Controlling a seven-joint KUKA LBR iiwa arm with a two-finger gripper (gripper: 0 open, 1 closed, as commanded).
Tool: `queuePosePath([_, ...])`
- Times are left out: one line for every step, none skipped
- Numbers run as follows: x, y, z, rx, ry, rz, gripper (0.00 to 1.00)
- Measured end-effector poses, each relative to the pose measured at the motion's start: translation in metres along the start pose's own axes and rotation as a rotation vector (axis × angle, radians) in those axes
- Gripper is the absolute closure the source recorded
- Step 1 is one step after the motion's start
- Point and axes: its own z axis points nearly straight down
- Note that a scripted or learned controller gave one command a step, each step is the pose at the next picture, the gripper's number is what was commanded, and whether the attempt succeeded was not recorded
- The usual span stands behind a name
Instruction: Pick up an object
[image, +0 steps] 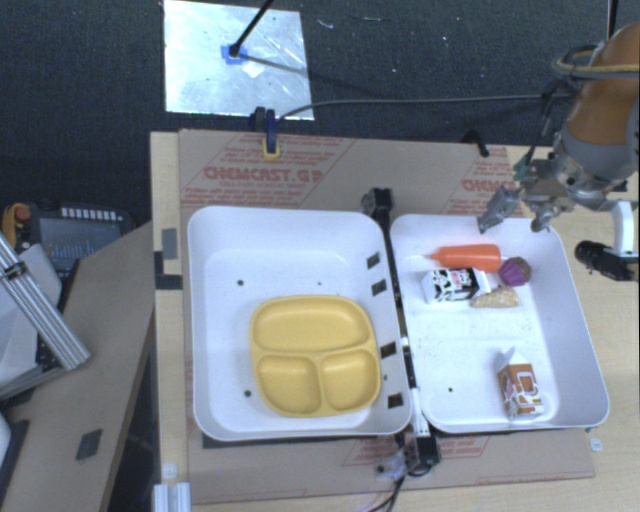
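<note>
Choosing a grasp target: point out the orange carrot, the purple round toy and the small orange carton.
Orange carrot (466, 256), camera view, mid-body.
Purple round toy (515, 270), camera view, centre.
Small orange carton (521, 390), camera view, front face.

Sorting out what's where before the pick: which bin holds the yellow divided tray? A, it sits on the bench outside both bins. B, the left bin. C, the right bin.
B: the yellow divided tray lies flat inside the left bin, while the right bin holds the carrot and small cartons.

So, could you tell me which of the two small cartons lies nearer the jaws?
The black-and-white carton, beside the carrot; the orange carton sits at the bin's near edge.
</note>
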Motion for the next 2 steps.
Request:
queuePosePath([0.0,0.002,-0.007,-0.012,-0.002,-0.002,0.0])
queuePosePath([0.006,-0.002,0.037,-0.009,-0.001,-0.002,0.0])
